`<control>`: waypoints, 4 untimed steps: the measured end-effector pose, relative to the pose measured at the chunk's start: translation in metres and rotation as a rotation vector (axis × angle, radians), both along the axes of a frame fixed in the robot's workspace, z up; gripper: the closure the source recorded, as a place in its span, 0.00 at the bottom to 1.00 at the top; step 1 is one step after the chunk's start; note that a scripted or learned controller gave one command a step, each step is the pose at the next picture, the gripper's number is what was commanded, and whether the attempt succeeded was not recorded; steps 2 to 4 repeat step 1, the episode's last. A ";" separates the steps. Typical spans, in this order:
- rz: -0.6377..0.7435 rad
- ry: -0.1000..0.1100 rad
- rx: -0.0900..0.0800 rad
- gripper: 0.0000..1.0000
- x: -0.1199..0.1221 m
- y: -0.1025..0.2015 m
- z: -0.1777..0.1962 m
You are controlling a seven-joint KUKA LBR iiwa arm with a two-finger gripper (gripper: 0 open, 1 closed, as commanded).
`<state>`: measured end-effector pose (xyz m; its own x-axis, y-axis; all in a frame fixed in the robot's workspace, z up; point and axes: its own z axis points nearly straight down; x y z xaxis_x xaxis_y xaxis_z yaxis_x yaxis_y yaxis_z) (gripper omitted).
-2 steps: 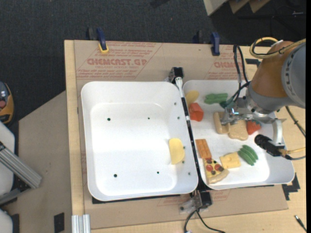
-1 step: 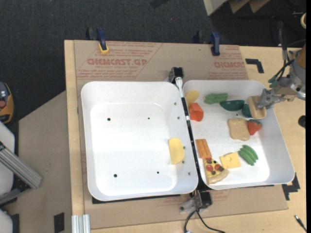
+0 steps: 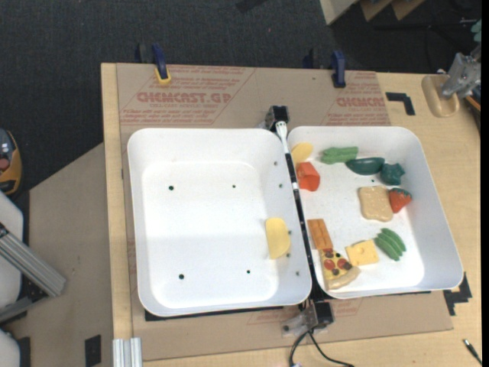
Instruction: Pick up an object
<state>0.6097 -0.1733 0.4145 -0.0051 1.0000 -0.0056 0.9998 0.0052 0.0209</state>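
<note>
The left bin (image 3: 153, 205) holds one toy, a yellow banana-like piece (image 3: 277, 238) lying near its right wall. Several toy foods lie in the right bin (image 3: 428, 228): a yellow piece (image 3: 302, 152) and an orange-red piece (image 3: 308, 177) by the divider, a long green vegetable (image 3: 338, 155), a dark green pod (image 3: 365, 165), a teal lump (image 3: 392, 173), a tan bread slice (image 3: 375, 203), a red strawberry (image 3: 399, 199), a green leafy piece (image 3: 390, 244), a yellow cheese wedge (image 3: 362, 253), a pizza slice (image 3: 337, 267) and a brown bar (image 3: 319, 234).
Both bins sit on a cardboard sheet (image 3: 229, 98) held by blue clamps (image 3: 160, 63) at the back. A grey metal part (image 3: 461, 73) and a tan holder (image 3: 438, 98) stand at the bench's far right. A black divider strip (image 3: 292, 182) runs between the bins.
</note>
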 end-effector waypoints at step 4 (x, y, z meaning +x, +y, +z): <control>-0.003 0.013 0.004 1.00 -0.032 0.021 0.027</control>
